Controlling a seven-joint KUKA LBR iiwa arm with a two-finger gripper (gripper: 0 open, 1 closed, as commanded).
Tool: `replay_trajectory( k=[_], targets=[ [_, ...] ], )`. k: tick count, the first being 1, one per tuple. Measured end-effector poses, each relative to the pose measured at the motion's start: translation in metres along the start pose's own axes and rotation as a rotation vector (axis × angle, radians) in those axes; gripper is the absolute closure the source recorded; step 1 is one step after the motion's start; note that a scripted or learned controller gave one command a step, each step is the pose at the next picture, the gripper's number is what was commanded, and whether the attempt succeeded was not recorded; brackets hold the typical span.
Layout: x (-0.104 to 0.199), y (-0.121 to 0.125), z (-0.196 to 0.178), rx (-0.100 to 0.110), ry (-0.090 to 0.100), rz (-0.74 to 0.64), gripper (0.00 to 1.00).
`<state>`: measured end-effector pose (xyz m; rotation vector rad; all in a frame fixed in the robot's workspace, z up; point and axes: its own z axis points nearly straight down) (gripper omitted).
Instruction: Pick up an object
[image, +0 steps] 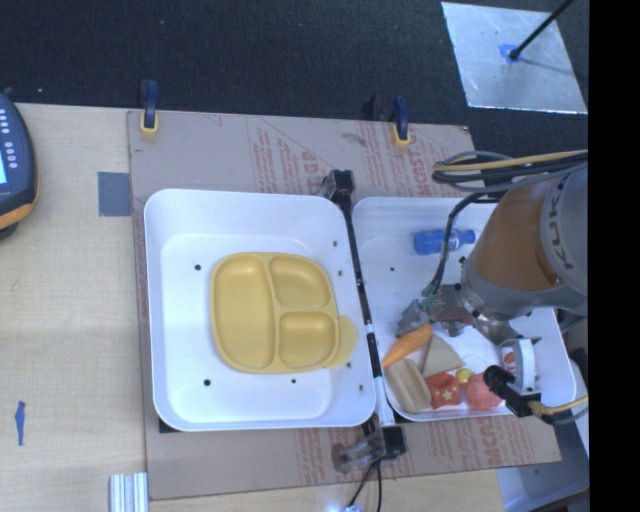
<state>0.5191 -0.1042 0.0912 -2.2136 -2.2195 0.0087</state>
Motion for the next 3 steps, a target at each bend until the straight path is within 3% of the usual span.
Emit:
replay_trajectory(
  k=[1,2,3],
  targets=[
    [0.012,0.002,0.0,-0.003,0.001,-0.003,0.0],
    [0.01,0.002,-0.011,-0.003,0.0,-0.001,1.0],
    [0.072,-0.011,-0.105,-0.011,0.001,-0.007,1.0]
  ],
)
